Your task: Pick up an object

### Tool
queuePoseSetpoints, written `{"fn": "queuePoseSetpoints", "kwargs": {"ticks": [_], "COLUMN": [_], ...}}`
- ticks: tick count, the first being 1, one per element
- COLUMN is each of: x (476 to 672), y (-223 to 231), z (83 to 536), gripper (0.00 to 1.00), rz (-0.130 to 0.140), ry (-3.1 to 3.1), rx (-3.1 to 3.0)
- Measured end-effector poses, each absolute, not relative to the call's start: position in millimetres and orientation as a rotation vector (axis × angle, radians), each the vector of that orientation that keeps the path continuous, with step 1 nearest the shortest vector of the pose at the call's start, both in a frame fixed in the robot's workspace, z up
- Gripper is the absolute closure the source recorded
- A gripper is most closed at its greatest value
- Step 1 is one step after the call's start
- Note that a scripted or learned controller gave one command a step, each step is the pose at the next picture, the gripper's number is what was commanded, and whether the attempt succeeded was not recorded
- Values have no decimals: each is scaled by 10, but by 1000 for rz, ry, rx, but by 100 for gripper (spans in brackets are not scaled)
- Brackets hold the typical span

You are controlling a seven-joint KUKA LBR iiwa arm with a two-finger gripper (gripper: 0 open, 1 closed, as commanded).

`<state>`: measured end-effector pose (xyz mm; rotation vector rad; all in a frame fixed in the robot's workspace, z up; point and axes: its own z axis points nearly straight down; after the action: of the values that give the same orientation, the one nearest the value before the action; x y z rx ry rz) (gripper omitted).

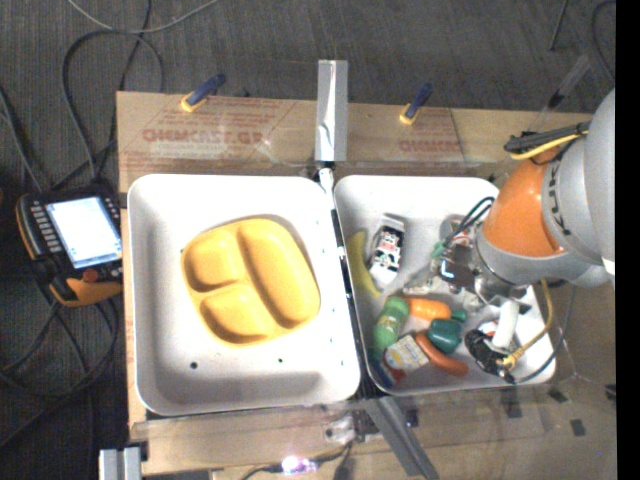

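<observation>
The right bin (420, 190) holds a pile of small objects. A yellow-green banana (362, 268) lies along its left wall, with a white and black packet (388, 247) beside it. Lower down are a green bottle (390, 324), an orange carrot (433, 308), a dark green piece (445, 336), a red-orange piece (447, 362) and a white carton (405, 352). My gripper (452, 258) hangs low over the middle of this bin, just above the carrot, under the orange wrist band (518, 223). The wrist hides its tips.
The left bin (160, 368) holds a yellow divided plate (250, 278). A tablet (78, 230) lies on the floor to the left of the bench. Two clamps (202, 92) (415, 102) hold the cardboard at the back edge.
</observation>
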<state>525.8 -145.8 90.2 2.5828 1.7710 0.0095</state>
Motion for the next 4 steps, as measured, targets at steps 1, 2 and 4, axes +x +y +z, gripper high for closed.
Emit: {"fn": "queuePoseSetpoints", "kwargs": {"ticks": [1,2,4], "x": [5261,5209,5276], "y": [-1458,-1045,-1266], "z": [996,1986,897], "gripper": [100,100,0], "rz": [9,-7,13], "ry": [1772,1712,1822], "rx": [2582,2635,2550]}}
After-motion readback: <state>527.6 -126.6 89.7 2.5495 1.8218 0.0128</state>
